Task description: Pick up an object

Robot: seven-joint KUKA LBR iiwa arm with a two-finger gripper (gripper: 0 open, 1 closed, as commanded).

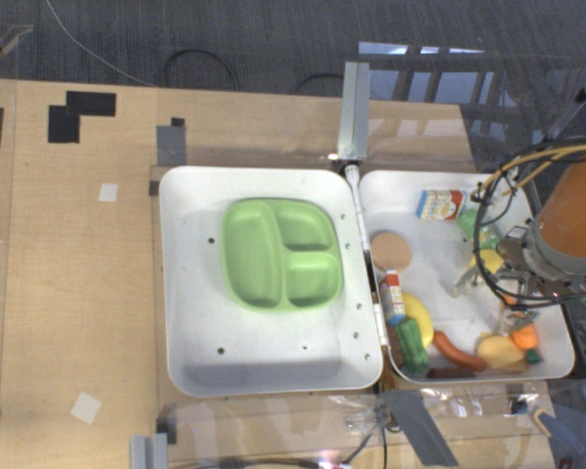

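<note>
Wooden bench (68,291) carries two white bins. Left bin (190,360) holds a green tray (278,254). Right bin (410,189) holds toy food: banana (417,319), cookie (391,251), carton (439,203). End effector (488,279) hangs over it; whether it grips anything, I cannot tell.

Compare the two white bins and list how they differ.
The left bin holds a single green divided plate, set near its middle; the right bin holds many small toy foods, among them a yellow banana, a brown round cookie and a small carton. The arm's gripper is over the right bin, not the left bin. Both are shallow, white and side by side.
</note>
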